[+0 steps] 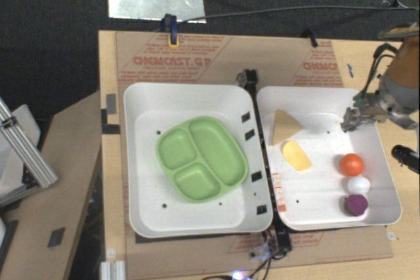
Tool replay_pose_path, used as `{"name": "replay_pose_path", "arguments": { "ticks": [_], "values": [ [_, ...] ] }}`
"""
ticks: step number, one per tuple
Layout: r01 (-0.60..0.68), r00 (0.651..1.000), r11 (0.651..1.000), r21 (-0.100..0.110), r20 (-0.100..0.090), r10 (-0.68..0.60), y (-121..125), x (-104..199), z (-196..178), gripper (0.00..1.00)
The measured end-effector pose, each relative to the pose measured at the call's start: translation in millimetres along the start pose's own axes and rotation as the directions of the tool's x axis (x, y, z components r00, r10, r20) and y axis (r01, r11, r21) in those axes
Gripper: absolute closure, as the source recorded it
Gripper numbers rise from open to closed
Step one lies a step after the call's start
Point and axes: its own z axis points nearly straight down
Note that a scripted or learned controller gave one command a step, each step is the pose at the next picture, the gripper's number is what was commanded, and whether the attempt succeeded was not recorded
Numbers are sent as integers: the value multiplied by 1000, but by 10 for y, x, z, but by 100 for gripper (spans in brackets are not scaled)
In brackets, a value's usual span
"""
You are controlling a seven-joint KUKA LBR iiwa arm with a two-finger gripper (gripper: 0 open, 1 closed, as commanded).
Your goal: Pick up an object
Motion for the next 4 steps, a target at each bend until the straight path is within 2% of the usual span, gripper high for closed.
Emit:
{"name": "replay_pose_path", "arguments": {
  "ticks": [1, 2, 3, 4],
  "values": [
    [2, 1000, 1000, -1, 0, -2, 6, 7, -652, 100],
    [2, 1000, 1000, 1, 0, -2, 25, 3, -1151, 100],
    [6, 1000, 1000, 4, -3, -6, 120, 533, -1197, 100],
    [6, 1000, 1000, 6, -4, -6, 226, 1073, -1017, 100]
  ]
}}
